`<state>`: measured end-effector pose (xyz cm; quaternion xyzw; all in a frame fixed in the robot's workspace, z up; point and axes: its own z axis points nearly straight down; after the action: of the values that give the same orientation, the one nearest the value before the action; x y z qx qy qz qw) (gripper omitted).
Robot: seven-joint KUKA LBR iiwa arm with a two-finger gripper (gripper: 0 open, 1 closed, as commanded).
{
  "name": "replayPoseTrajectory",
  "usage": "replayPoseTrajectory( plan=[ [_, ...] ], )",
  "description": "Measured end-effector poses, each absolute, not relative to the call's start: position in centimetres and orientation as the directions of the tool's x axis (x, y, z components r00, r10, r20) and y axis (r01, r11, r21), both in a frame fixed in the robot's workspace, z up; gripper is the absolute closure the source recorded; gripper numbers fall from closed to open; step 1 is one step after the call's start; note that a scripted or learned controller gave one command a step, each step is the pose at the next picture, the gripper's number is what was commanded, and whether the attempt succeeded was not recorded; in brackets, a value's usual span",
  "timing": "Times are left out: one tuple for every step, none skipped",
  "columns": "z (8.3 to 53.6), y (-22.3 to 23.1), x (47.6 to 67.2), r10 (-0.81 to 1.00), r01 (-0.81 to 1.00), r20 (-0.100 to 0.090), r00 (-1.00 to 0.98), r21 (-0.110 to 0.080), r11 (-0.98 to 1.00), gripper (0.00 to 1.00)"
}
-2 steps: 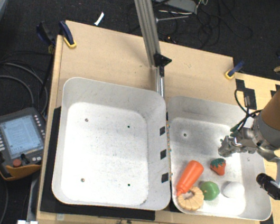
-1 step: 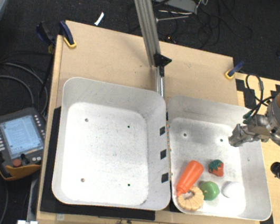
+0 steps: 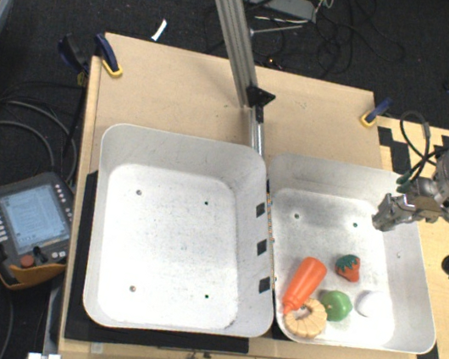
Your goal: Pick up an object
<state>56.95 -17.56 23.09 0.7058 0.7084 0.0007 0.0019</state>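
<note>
The right bin (image 3: pixel 322 209) holds several small toys near its front. An orange carrot (image 3: pixel 304 281) lies tilted, with a tan round biscuit-like piece (image 3: pixel 306 319) at its lower end. A green ball (image 3: pixel 336 305) sits beside them, a red strawberry with a green top (image 3: pixel 349 267) lies just behind, and a white ball (image 3: pixel 368 304) rests at the right. My gripper (image 3: pixel 389 214) hangs over the bin's far right part, above and behind the strawberry, apart from every toy. Nothing shows between its fingers.
The left bin (image 3: pixel 125 157) stands beside the right one, their rims meeting at the middle. A grey metal pole (image 3: pixel 236 39) slants from the top down to the bins' shared edge. A teach pendant (image 3: pixel 24 221) lies on the floor at the left.
</note>
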Motion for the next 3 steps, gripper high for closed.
replayPoseTrajectory(
  plan=[
    [23.9,-12.6,56.5,1.0,1.0,0.002,-0.008,0.001,0.008,1.0],
    [22.8,-7.4,56.9,1.0,1.0,0.002,-0.007,-0.001,0.007,1.0],
    [21.9,-2.1,57.1,1.0,1.0,0.002,-0.008,-0.001,0.008,1.0]
  ],
)
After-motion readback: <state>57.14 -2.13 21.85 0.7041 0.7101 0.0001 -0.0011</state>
